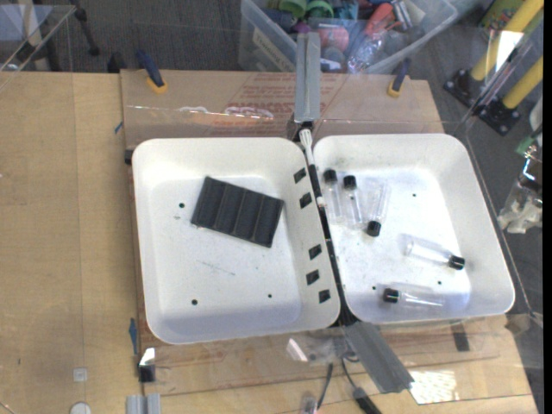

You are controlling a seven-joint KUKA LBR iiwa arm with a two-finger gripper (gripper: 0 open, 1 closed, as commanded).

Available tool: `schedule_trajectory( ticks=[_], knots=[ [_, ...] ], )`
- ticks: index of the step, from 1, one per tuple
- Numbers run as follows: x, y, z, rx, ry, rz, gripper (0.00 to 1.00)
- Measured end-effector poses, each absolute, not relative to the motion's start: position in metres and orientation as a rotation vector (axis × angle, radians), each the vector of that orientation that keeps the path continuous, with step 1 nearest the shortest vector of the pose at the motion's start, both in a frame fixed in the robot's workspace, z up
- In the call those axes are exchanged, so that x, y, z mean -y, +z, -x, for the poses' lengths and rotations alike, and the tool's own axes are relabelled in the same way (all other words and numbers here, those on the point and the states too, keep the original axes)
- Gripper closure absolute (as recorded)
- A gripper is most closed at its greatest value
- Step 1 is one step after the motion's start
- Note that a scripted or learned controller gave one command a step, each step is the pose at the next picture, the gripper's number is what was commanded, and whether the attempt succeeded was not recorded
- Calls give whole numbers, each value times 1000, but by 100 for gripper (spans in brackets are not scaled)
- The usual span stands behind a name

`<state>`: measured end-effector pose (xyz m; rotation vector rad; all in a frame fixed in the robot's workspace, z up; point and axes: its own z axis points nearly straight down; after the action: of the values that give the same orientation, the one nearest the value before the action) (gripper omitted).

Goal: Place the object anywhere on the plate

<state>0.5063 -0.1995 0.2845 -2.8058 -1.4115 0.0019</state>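
Though black-capped, vials (377,209) faint against bin (435,192).

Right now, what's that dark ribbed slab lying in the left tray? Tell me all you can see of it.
The dark plate is a flat, charcoal-grey rectangle with a matte look, perhaps plastic or rubber. Shallow grooves run across it, dividing its top into about four parallel strips. It lies flat on the floor of the left bin, in the upper middle, turned slightly so its long side slants down to the right. Nothing rests on it, and it touches only the bin floor, apart from the walls.
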Motion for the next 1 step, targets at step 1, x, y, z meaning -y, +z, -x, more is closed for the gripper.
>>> schedule_trajectory(
  ticks=[1],
  knots=[
    [199, 285, -506, 1412, 2, 2805, 0]
  ],
)
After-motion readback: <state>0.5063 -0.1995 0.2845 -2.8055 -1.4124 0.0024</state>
